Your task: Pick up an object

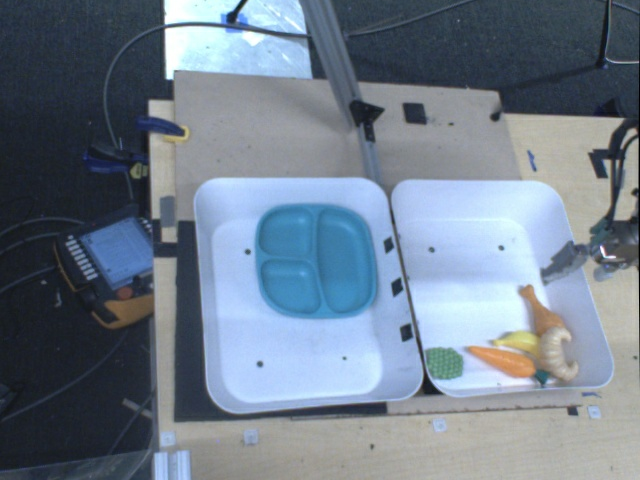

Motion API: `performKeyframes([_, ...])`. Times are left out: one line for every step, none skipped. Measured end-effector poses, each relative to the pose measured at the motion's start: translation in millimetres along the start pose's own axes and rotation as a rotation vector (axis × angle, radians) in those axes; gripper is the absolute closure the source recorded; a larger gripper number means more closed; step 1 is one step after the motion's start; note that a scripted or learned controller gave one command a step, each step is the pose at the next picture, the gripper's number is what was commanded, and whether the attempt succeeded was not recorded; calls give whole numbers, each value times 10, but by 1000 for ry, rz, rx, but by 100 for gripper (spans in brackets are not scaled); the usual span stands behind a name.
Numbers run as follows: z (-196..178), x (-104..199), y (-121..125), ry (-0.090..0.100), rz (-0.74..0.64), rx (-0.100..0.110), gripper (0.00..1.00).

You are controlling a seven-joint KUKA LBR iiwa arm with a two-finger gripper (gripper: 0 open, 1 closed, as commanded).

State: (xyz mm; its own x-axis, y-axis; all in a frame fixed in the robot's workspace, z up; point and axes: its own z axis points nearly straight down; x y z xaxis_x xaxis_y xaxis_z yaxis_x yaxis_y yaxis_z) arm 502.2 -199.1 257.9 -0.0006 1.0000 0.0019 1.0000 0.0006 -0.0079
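Observation:
The right bin [470,218] holds several toy foods in its near right corner. They are a brown drumstick [541,312], a yellow banana [517,340], an orange carrot [500,360], a beige curved piece [561,354] and a green knobbly piece [445,363]. My gripper [578,270] hangs over the bin's right rim, above and to the right of the drumstick. It is open, and nothing sits between its fingers [560,261].
The left bin [230,368] carries a blue divided plate [316,260]. A grey pole [335,53] slants down to the bins' far edge. Cables and a handheld pendant [110,268] lie on the dark floor to the left of the bench.

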Motion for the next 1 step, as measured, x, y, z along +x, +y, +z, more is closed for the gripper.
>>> performKeyframes([-50,5,22,-2,-3,-10,0])
